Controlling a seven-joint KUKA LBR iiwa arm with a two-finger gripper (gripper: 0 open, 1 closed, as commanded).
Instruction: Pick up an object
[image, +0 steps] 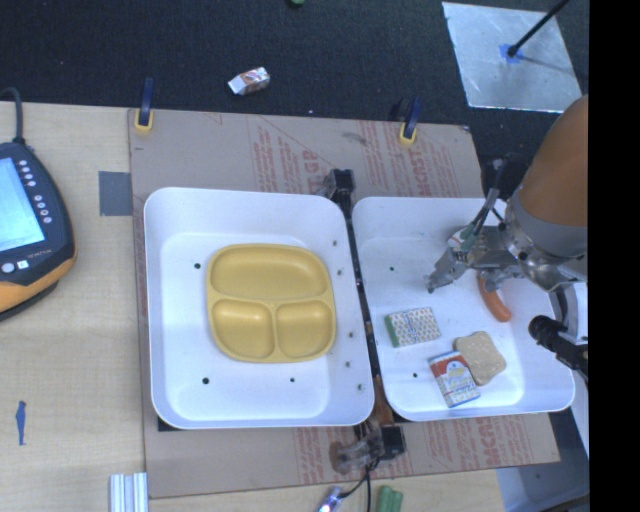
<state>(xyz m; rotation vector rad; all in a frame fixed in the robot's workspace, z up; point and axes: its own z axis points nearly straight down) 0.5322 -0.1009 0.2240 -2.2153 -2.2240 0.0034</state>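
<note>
- Camera view, right bin (400, 225): the arm (555, 180) reaches in from the right, its orange band at the frame's edge and its grey wrist over the bin's far right part.
- The tool (450, 268) hangs low over the upper middle of this bin, pointing down and to the left; whether it is released or clenched I cannot tell, and nothing is seen caught in it.
- Just right of the tool lies an orange carrot (495, 300), tilted, partly under the wrist.
- Nearer the front, a green dotted pad (412, 326) lies flat near the bin's left wall.
- A tan sponge (482, 356) lies toward the front right, touching a small red-and-white packet (455, 380) at its left front.
- Carrot, pad, sponge and packet all rest on the bin floor, apart from the tool.
- Left bin (170, 300): a yellow tray (270, 300) with three compartments lies flat in the middle.
- Both bins sit side by side on brown cardboard (250, 150) held by two clamps at the far edge, one yellow (145, 115) and one at the right (409, 125).
- Bench (60, 360): a pendant (30, 225) with a screen and an orange rim lies at the far left.
- Beyond the bench, a small crumpled wrapper (249, 81) lies on the dark floor.
</note>
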